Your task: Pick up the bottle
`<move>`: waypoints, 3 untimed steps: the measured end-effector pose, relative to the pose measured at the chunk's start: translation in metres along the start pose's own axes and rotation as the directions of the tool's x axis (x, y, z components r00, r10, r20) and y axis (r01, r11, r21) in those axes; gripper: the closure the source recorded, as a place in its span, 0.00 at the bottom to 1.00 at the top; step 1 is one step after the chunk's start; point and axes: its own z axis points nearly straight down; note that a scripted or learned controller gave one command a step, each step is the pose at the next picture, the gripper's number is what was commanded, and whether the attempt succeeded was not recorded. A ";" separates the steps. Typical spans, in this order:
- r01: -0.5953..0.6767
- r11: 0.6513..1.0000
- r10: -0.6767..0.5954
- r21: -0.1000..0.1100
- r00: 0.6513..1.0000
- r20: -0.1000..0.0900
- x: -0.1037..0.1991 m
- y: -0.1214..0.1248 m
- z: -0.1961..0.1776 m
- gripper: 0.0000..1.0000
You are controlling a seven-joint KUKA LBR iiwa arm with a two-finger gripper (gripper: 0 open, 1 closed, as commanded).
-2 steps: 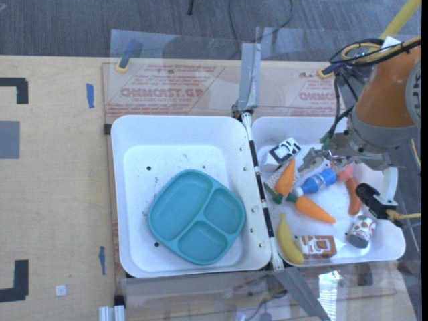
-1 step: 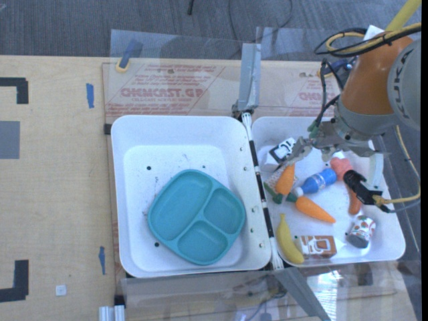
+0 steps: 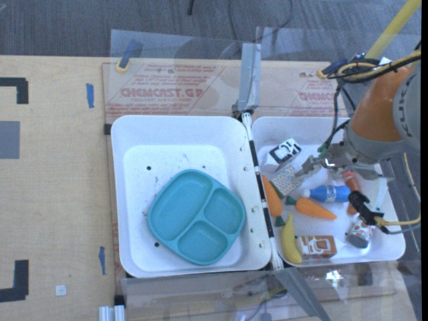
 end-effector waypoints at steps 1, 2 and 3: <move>-0.005 1.000 0.005 -0.006 1.000 -0.001 -0.001 0.001 -0.011 1.00; -0.006 1.000 0.006 -0.006 1.000 -0.001 -0.002 0.001 -0.011 0.00; -0.002 1.000 0.002 -0.011 1.000 0.000 -0.034 -0.035 -0.003 0.00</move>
